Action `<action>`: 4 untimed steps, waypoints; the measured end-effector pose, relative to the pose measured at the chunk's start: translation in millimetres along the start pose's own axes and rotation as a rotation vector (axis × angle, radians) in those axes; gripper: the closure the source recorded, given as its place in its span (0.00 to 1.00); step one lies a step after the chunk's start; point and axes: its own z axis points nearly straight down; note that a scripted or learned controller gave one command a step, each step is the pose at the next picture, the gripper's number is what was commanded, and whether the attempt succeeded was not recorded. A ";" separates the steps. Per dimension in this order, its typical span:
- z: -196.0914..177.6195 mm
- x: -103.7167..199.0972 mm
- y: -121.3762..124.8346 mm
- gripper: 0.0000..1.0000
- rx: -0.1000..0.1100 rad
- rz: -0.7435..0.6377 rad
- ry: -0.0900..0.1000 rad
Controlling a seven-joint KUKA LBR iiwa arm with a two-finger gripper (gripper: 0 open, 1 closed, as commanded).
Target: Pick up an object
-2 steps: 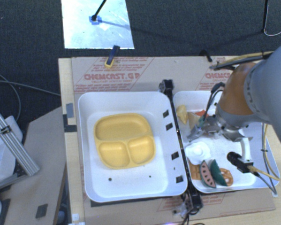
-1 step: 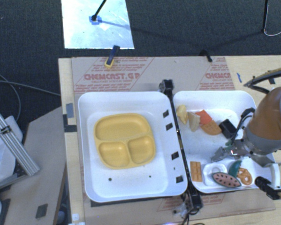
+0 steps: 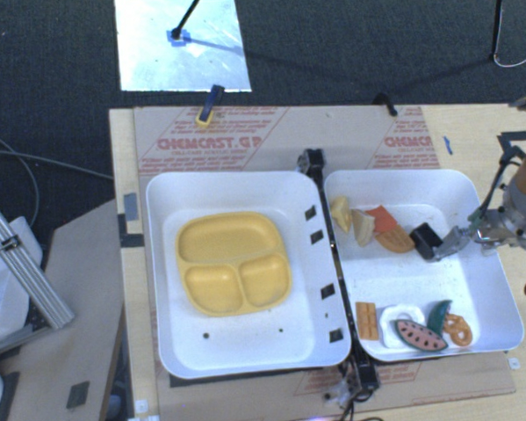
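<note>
The right bin holds several toy foods. A pale yellow piece, a tan piece, an orange-red piece and a brown bread-like piece lie together at its far left. Along its near edge are an orange cracker, a watermelon slice on a small white dish, a teal piece and a pretzel. My gripper hangs over the bin's right rim, to the right of the far cluster, and nothing shows in its grasp.
The left bin holds a yellow divided plate. A black divider with clips runs between the bins. Grey aluminium framing stands at the left, beyond the bench.
</note>
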 end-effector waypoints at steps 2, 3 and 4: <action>75.7 5.9 41.5 0.00 0.003 -0.008 0.005; 65.5 4.8 39.1 1.00 0.007 -0.010 0.005; 75.5 31.5 -29.5 1.00 0.011 0.000 0.008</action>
